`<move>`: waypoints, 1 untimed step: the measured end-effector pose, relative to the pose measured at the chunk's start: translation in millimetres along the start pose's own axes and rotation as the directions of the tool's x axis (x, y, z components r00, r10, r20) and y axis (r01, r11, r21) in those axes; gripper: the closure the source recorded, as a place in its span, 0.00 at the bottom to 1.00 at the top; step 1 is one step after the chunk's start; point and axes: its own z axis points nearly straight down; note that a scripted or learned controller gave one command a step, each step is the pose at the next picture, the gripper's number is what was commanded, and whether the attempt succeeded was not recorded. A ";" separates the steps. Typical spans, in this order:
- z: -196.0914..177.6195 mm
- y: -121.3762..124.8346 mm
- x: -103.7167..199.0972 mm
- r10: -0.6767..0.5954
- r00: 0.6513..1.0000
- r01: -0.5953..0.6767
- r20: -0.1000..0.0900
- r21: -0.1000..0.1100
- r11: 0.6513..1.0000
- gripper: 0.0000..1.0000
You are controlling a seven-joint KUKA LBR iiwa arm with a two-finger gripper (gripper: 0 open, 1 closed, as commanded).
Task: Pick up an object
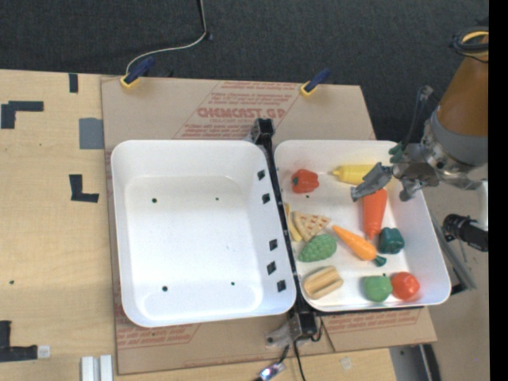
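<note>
Step in hand: the approach, by my reckoning. The arm (464, 109) leans in from the right and hangs its claw (394, 179) over the right bin (438, 248), nothing lifted yet.

Claw, opening: spread fairly wide. One dark finger juts left toward the yellow piece (353, 172), the other sits back toward the bin's right wall, with clear space between them.

Claw, contents: nothing between the fingers that I can see. The left finger's tip lies over the top end of the long orange-red carrot (375, 211); whether it touches or only hovers above, I cannot tell from this slant.

Where the things are: all in the right bin. A red pepper (305, 181) near the divider, a waffle-like piece (308, 225), a green leafy lump (317, 248), a smaller orange carrot (355, 243), a dark green piece (390, 240), a bread roll (322, 281), and a green and a red fruit (405, 285) side by side at the near corner.

Left bin (190, 228): white floor with a few dark dots.

Next move calls for: settling on one target, most likely the upright carrot just under the claw, then centring the fingers astride it, dropping straight down, and closing. The yellow piece sits close by, so a sloppy descent could nudge it.

Counter (48, 213): wooden, with cardboard under both bins.
</note>
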 end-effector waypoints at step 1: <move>91.8 15.1 53.1 -0.004 1.000 0.004 -0.003 0.008 1.000 0.00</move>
